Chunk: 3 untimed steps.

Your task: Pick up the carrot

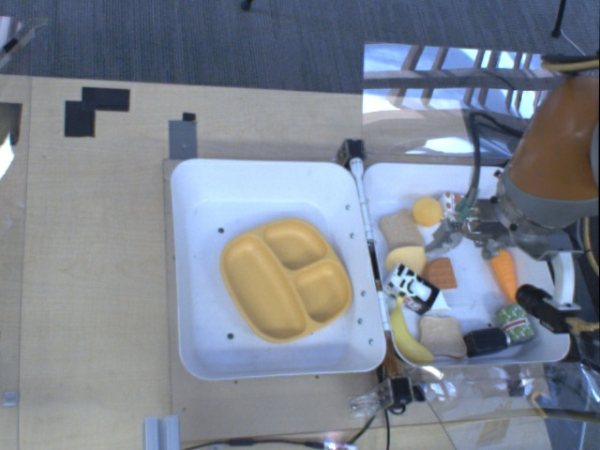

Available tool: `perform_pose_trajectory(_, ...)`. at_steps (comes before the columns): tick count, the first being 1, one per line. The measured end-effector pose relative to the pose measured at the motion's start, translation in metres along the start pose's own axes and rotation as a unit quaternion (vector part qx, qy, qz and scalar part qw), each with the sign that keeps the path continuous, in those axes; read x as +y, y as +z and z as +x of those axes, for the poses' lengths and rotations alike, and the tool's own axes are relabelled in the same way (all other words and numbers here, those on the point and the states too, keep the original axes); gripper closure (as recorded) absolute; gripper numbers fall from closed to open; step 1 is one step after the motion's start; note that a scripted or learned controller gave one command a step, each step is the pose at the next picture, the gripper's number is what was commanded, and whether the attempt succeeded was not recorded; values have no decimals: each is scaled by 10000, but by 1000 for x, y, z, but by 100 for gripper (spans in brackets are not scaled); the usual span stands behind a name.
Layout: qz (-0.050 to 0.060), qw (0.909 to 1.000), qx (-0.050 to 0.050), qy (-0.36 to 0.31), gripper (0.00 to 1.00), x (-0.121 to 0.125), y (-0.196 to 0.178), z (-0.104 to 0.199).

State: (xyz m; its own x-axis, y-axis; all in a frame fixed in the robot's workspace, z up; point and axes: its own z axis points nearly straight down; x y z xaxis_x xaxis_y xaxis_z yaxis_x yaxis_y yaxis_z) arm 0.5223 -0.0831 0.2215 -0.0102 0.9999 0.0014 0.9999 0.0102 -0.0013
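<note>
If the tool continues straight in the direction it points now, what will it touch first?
Probably the bare floor of the right bin, between the brown block and the carrot. The tool seems to point downward; depth is unclear.

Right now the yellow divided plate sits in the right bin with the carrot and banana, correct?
Not quite. The camera view shows the yellow divided plate alone in the left bin. The carrot and banana do lie in the right bin.

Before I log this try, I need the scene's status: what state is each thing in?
carrot: lying in the right bin, not gripped
gripper: low over the right bin, left of the carrot
yellow tray: upright in the left bin
banana: lying flat by the divider
</note>
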Motion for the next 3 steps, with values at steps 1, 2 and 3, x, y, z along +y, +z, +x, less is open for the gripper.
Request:
perform_pose_trajectory(1, -40, 9965, -32, -835, 0, 17, -56, -62)
perform_pose_trajectory(2, 43, 9951, 3, -987, 0, 26, 91, -124)
perform_pose_trajectory(3, -37, 9914, -17, -1310, 0, 46, 133, -123)
